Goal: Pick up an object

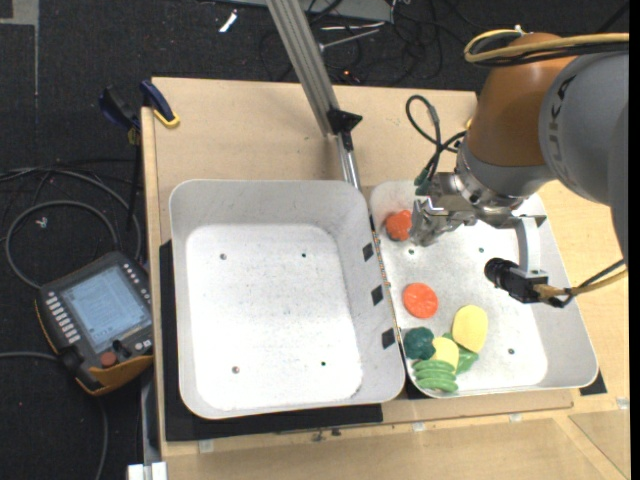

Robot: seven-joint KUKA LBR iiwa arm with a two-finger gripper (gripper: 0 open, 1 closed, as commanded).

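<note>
My gripper [428, 224] hangs low in the right bin [530, 358], over its far left part. An orange-red ball-like object [398, 225] lies just left of the gripper, touching or nearly touching it. Nearer the front lie an orange-red disc [420, 299], a yellow lemon-shaped piece [470, 327], a dark green lump [419, 344], a small yellow-green piece [446, 354] and a light green ribbed object [435, 375]. The gripper body hides the fingers.
The left bin [265, 298] stands beside the right one, sharing a raised divider edge [385, 288]. A black cable fitting [515, 278] hangs from the arm over the right bin. A metal pole [310, 58] slants in from the back.
</note>
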